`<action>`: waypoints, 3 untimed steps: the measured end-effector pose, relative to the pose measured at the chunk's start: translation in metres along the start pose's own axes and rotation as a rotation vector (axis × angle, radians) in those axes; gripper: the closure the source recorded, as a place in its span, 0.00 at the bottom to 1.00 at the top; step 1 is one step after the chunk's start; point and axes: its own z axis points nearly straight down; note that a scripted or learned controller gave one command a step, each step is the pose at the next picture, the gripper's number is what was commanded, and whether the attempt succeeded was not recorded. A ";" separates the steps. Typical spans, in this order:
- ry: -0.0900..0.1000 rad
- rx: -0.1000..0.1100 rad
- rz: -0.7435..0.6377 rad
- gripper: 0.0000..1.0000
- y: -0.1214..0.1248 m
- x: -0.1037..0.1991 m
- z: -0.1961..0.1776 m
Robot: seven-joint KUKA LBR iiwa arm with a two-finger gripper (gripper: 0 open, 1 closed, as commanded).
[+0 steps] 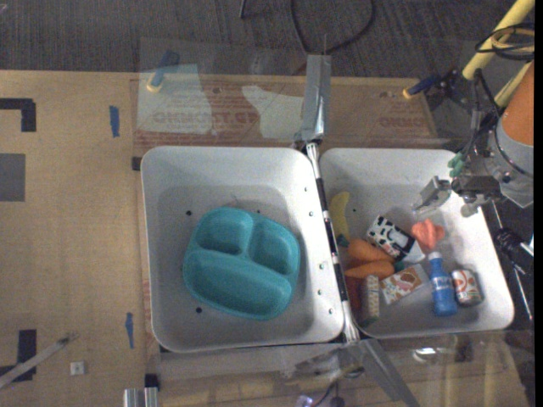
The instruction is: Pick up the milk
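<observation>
Claw (447, 195) hangs open above the cow-patterned milk (390, 236); no label is readable.

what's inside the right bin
The right bin holds a milk carton, banana, carrots, blue bottle, can and snack packet. What lies beneath the pile is hidden.

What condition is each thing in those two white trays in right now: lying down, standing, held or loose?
milk carton: lying on its side, loose, right bin.
blue bottle: lying flat, loose.
can: lying on its side, by the bottle.
banana: lying along the divider.
carrots: lying, touching each other.
teal divided plate: flat, right way up, left bin.
gripper: above the right bin, holding nothing.
</observation>
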 end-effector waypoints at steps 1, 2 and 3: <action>-0.001 -0.007 0.027 0.00 0.045 0.000 0.139; -0.004 -0.016 -0.126 0.00 0.023 0.021 0.179; -0.003 -0.017 -0.116 1.00 0.022 0.017 0.170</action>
